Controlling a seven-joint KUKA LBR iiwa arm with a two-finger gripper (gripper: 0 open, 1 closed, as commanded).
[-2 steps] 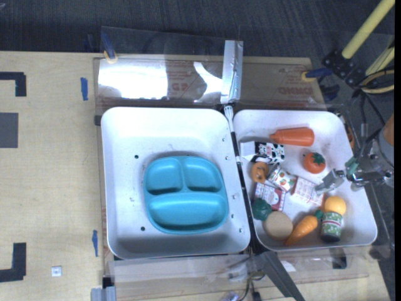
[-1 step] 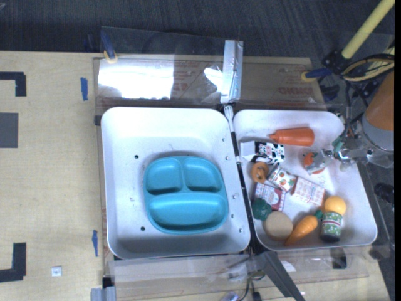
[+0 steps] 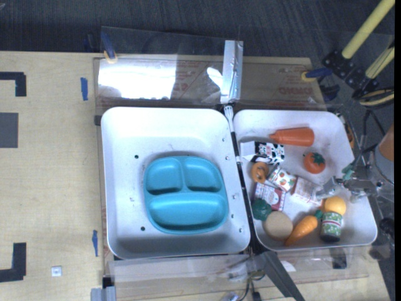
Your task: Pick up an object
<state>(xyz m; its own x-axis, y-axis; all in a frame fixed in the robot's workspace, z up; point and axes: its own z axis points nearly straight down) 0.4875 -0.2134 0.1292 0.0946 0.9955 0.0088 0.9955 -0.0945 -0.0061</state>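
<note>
The right bin (image 3: pixel 360 231) holds several toy foods. A long orange carrot (image 3: pixel 292 137) lies at the back and a tomato (image 3: pixel 314 162) sits in front of it. A cow-patterned carton (image 3: pixel 270 150), a strawberry carton (image 3: pixel 282 180) and a white packet (image 3: pixel 306 190) lie in the middle. Toward the front are a yellow lemon (image 3: pixel 335 204), a small jar (image 3: pixel 331 225), a second carrot (image 3: pixel 302 226) and a beige potato (image 3: pixel 277 224). My gripper (image 3: pixel 352 182) hangs at the bin's right side, above the lemon and right of the white packet. Nothing is seen held in it.
The left bin (image 3: pixel 119 137) carries a blue divided plate (image 3: pixel 185 192). A clear plastic sheet and a metal bracket (image 3: pixel 232 71) stand behind the bins. Yellow poles and cables (image 3: pixel 369 24) crowd the back right corner.
</note>
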